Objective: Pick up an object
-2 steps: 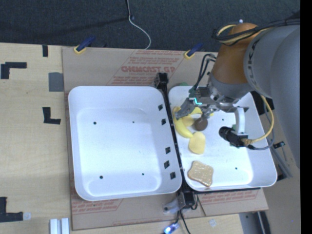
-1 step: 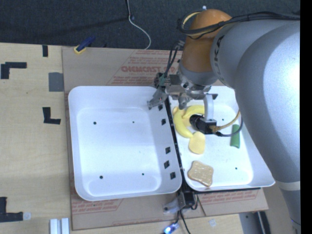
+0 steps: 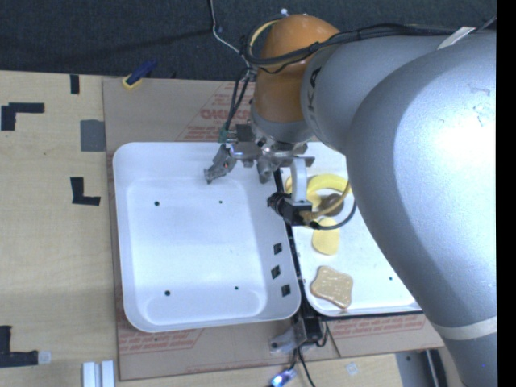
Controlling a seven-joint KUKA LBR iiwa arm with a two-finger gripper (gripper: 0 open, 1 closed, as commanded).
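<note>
We take the toast (image 3: 332, 287) as the likeliest pick. It lies flat in the right bin (image 3: 367, 274) near its 6 o'clock rim, with a yellow disc (image 3: 326, 241) just beside it at 12 o'clock. The toast is nearly square, so we read no clear long axis or heading. The gripper (image 3: 239, 170) hangs over the left bin (image 3: 193, 248) near its 12 o'clock rim, fingers spread and gripping nothing. From there the toast lies between 4 and 5 o'clock, across the shared rim.

Bright overhead light glares off the arm (image 3: 427, 176) and softly shadows the left bin (image 3: 137, 216).
</note>
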